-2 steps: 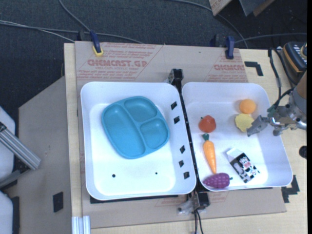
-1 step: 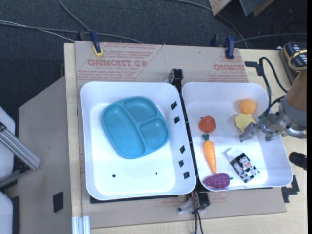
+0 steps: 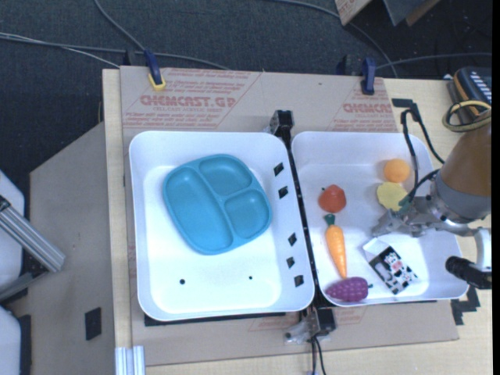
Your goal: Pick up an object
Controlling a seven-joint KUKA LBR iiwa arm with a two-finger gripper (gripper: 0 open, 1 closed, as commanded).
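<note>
1. The bench [image 3: 195, 92] carried two shallow white bins side by side: the left bin [image 3: 156, 287] and the right bin [image 3: 351, 151].
2. The left bin held a blue divided plate [image 3: 217, 201], lying flat in the bin's upper half with its three compartments facing up.
3. The right bin held six objects.
   - A red tomato-like item [image 3: 333, 198] lay near the bin's left wall.
   - An orange carrot [image 3: 336, 245] lay just below the red item, its green top toward it.
   - A purple grape cluster [image 3: 348, 290] lay at the bin's lower edge, just below the carrot tip.
   - A small black-and-white card-like object [image 3: 391, 266] lay tilted to the right of the carrot and grapes.
   - An orange ball [image 3: 397, 170] lay toward the upper right of the bin.
   - A yellow item [image 3: 390, 195] lay just below the ball, close to it.
4. The arm [image 3: 471, 170] reached in from the right, over the right bin's right side.
5. The gripper [image 3: 402, 221] sat low in the right bin, between the yellow item and the black-and-white object, its metal parts splayed to either side.
6. Whether the jaws stood wide or narrow could not be told, and no object was seen between them.
</note>
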